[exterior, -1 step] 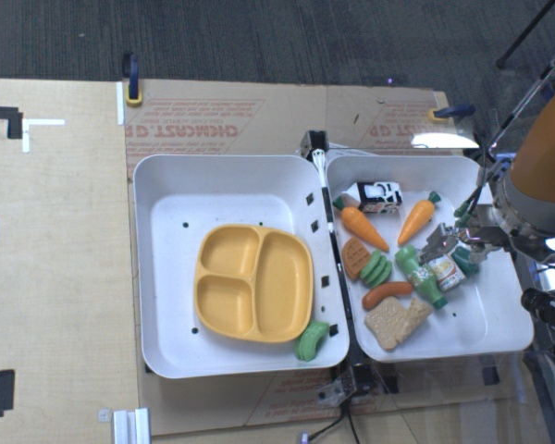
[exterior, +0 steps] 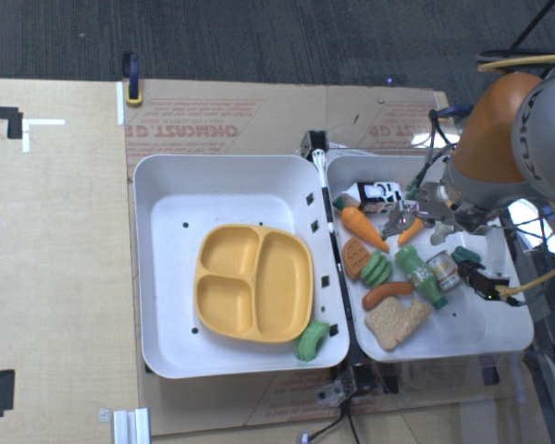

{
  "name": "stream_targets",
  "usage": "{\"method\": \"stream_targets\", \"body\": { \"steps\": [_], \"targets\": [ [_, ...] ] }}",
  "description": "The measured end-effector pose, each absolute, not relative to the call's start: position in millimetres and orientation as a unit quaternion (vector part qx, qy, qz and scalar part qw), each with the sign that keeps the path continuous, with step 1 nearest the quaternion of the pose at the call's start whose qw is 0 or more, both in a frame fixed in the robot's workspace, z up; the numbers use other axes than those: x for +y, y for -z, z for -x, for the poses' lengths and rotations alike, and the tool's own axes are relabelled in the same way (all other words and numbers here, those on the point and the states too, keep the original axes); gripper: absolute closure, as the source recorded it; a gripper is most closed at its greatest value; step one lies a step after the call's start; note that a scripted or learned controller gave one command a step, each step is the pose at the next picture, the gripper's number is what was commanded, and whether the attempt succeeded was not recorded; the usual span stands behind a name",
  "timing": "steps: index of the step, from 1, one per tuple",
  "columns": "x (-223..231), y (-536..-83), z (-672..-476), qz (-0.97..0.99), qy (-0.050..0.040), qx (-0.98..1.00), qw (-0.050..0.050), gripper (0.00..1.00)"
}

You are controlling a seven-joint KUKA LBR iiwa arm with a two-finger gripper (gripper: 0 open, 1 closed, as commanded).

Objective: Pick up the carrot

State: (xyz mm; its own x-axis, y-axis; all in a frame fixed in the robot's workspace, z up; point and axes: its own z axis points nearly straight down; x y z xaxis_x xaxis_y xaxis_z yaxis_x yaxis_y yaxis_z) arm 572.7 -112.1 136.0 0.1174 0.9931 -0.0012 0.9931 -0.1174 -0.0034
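The carrot (exterior: 363, 227), orange with a green top, lies slantwise in the upper left of the right bin (exterior: 499, 331). My gripper (exterior: 402, 215) hangs low over that bin, just to the carrot's right, at the end of the grey arm with the orange band (exterior: 499, 128). A smaller orange piece (exterior: 410, 231) lies right under the gripper. Whether anything sits in the gripper is hidden by its own body.
Crowded around the carrot are a brown waffle (exterior: 355, 257), a green pickle (exterior: 376, 268), a green bottle (exterior: 421, 276), a red sausage (exterior: 387, 293), a bread slice (exterior: 398, 322) and a black-and-white item (exterior: 379, 192). The left bin (exterior: 166, 211) holds a yellow divided plate (exterior: 255, 283) and a green piece (exterior: 312, 339).
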Motion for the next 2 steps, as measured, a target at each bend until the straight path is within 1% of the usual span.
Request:
{"method": "stream_targets", "body": {
  "steps": [1,2],
  "targets": [
    [-122.6,-91.4,-610.7,0.793,-0.0010,-0.609,0.000,0.00],
    [-123.3,-100.3,-610.6,0.792,-0.0019,-0.610,0.000,1.00]
  ]
}}
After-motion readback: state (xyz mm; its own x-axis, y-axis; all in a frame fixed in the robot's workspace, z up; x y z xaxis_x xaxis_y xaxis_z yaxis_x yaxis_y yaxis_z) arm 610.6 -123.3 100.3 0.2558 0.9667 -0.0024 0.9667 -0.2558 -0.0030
